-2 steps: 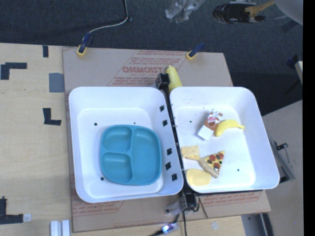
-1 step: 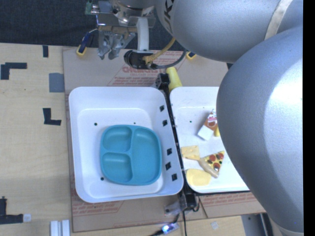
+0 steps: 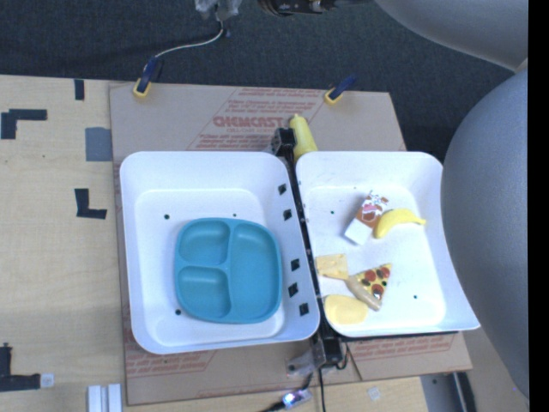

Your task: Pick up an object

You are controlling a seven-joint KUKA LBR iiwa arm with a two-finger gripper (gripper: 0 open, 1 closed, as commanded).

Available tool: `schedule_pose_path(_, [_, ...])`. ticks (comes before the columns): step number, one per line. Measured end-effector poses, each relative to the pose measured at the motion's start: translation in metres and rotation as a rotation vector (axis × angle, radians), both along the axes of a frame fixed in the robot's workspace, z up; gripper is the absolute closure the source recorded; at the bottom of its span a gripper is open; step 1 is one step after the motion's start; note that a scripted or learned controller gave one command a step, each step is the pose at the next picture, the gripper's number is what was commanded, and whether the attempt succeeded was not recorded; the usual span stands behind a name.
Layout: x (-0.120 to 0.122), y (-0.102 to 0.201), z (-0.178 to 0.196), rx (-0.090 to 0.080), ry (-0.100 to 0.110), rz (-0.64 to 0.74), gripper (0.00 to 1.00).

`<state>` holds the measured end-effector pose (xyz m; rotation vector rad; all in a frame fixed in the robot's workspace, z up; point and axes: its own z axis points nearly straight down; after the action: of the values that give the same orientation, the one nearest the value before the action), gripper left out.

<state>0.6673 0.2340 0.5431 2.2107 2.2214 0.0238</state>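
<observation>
Camera view: we judge the toy banana [image 3: 400,221] in the right bin [image 3: 429,166] light, rigid, slick; grasp across its middle. Claw state: we cannot tell.

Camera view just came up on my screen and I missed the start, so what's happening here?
Nothing is being handled yet. The grey arm looms at the right edge, above the bins. The left bin holds a blue divided plate. The right bin holds toy food: a banana, a pizza slice, a yellow wedge, a pale yellow disc and a small carton.
</observation>
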Motion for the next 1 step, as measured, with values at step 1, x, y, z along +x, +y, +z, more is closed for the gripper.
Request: schedule_pose_path(1, [-0.0859, -0.0007, -0.1222, -0.010, 0.032, -0.001, 1.00])
